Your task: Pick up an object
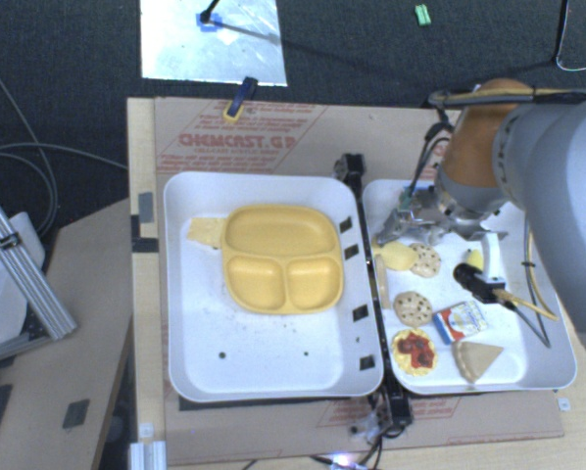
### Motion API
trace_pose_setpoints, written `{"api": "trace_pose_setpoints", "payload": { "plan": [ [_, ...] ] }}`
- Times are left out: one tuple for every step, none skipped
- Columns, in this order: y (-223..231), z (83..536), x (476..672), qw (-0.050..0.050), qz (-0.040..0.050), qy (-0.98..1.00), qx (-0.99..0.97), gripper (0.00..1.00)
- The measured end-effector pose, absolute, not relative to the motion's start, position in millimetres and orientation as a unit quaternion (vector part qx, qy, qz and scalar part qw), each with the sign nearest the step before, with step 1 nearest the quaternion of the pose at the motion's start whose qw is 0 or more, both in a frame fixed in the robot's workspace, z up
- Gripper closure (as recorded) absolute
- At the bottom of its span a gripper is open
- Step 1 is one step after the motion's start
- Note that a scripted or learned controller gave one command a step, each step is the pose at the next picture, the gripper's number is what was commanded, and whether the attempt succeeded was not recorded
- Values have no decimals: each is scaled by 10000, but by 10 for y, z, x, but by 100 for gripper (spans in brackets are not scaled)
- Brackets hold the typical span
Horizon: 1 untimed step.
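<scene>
A brown table (273,130) on dark carpet is seen carrying two white bins. In the right bin (553,360) small toy foods are scattered: a pale yellow piece (398,256) lies touching a cookie (426,259). The hand (403,225) is lowered just above that piece; whether it is apart or together cannot be told. The piece is probably light, stiff and smooth, best taken across its edges. The left bin's divided yellow tray (278,258) lies well apart.
</scene>
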<state>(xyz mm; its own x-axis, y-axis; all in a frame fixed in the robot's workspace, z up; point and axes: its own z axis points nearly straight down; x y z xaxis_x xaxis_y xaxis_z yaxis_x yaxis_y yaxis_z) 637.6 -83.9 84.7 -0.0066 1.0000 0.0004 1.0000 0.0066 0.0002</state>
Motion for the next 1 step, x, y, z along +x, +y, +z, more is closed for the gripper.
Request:
{"api": "trace_pose_setpoints", "payload": {
  "plan": [
    [-1088,855,6566,-18,-13,-7073,-7069,0]
  ]
}}
